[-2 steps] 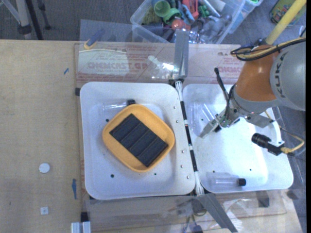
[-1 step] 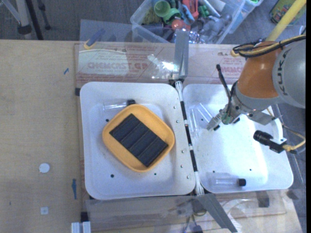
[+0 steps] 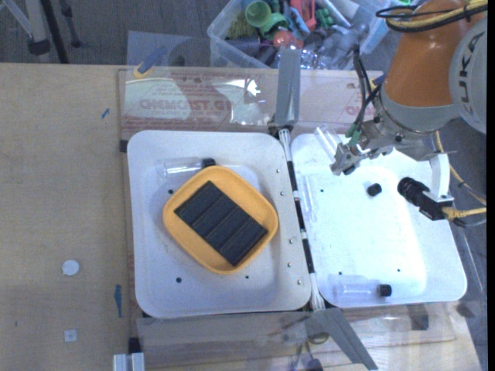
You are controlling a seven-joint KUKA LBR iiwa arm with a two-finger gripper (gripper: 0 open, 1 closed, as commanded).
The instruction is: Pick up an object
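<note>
The two white bins sit side by side, the left bin [image 3: 147,207] bearing the biggest thing on the bench, a yellow square tray with a black ribbed insert [image 3: 220,219], its corners turned so it reads as a diamond. Behind it, touching its far corner, lies a clear tube with a black cap [image 3: 186,165]. The right bin [image 3: 433,277] bears a second clear tube [image 3: 357,289] along its near edge, long axis running left to right, and a small black piece [image 3: 373,189] near the middle. The gripper [image 3: 344,159] hangs over the right bin's far-left corner, and whether it is parted or closed cannot be told (nothing visible in its grasp). The black piece is nearest, just to the gripper's right and a little nearer the camera; the tray lies well off to the left, across the divider.
</note>
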